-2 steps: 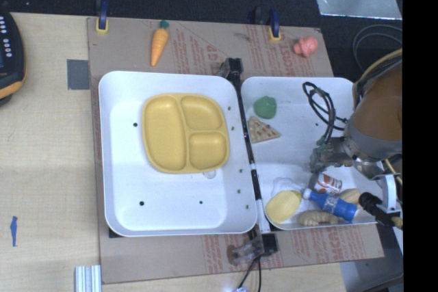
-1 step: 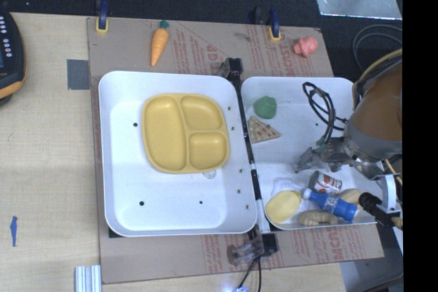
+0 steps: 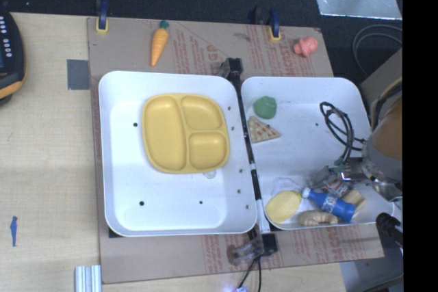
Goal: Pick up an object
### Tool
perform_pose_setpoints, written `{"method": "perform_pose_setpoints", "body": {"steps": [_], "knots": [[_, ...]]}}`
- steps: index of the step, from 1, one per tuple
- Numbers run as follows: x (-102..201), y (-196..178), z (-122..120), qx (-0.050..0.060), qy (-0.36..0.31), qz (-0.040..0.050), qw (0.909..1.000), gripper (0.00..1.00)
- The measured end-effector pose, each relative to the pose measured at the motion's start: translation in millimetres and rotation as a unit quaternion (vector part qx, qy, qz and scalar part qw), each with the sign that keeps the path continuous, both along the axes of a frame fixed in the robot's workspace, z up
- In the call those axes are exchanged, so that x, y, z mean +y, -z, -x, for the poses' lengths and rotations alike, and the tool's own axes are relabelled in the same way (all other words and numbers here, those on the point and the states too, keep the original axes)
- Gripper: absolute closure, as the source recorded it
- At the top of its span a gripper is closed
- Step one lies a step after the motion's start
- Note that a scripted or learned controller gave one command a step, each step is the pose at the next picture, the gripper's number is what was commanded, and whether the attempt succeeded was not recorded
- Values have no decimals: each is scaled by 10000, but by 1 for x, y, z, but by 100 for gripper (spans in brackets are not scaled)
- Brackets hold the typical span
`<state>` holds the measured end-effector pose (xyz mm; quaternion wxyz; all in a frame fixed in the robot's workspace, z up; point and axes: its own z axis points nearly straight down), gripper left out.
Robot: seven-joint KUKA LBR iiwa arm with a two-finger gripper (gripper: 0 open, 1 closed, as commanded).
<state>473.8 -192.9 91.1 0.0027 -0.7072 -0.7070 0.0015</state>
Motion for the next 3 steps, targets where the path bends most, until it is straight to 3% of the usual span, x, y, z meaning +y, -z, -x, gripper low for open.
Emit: {"method": "perform_pose_setpoints", "body": {"steps": [1, 2, 3], "knots": [[1, -11, -3, -23, -26, 10, 10000, 100], [91, -40, -46, -38, -69, 3, 10000, 100], [142, -104, -103, -57, -48, 8, 10000, 100]]}}
